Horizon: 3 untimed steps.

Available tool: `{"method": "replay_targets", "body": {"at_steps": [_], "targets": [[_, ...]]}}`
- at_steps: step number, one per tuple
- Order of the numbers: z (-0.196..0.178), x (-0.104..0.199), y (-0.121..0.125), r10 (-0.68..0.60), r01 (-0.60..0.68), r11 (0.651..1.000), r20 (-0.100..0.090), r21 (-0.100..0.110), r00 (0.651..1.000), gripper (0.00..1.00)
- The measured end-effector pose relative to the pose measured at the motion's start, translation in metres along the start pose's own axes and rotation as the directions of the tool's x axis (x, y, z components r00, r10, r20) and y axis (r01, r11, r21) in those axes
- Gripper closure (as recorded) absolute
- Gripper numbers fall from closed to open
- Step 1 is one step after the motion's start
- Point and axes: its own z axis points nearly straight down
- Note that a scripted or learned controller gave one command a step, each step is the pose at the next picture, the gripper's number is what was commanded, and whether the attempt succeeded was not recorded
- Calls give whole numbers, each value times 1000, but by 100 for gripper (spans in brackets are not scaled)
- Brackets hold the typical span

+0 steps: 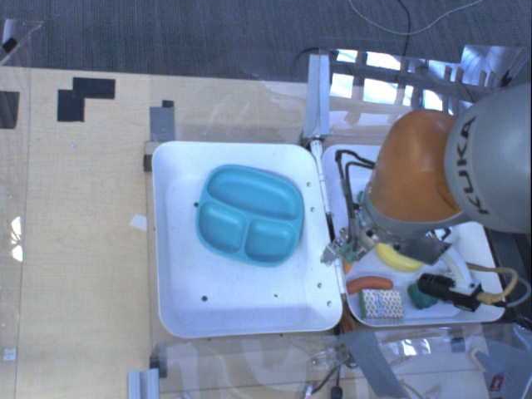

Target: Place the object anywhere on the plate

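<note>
While my arm [490, 160] reaches in from the right of the frame, its orange band [411, 169] covers most of the right bin [486, 238]. My end effector [339, 250] sits low at center right, right at the wall between the two bins, on the right bin's side. Can't tell how far open it is or whether it has hold of anything; the view is too cluttered there. A small orange bit shows just beneath it, unclear what.

The blue plate [249, 191], three compartments, lies in the left bin [179, 248], upper-middle part of that bin, center of the frame. It is well apart from the end effector, with bare white bin floor between them.

Loose things all lie in the right bin, lower right of the frame: a yellow banana [397, 259] just right of the end effector, a red-orange sausage [369, 285] below it, a speckled box [382, 304] touching or just beside the sausage at the bin's lower edge, and a teal thing [424, 300] right of the box. Which one is the task's object, can't tell.

Both bins rest on a pale wood bench [75, 223].
</note>
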Motion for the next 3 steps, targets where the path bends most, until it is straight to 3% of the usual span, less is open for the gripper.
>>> {"method": "replay_targets", "body": {"at_steps": [1, 2, 3], "targets": [[0, -9, 65, 217, -217, 976, -1, 1, 976, 100], [-30, 24, 30, 158, -158, 987, 0, 0, 987, 100], [-167, 47, 38, 225, -225, 974, 1, -3, 974, 100]]}}
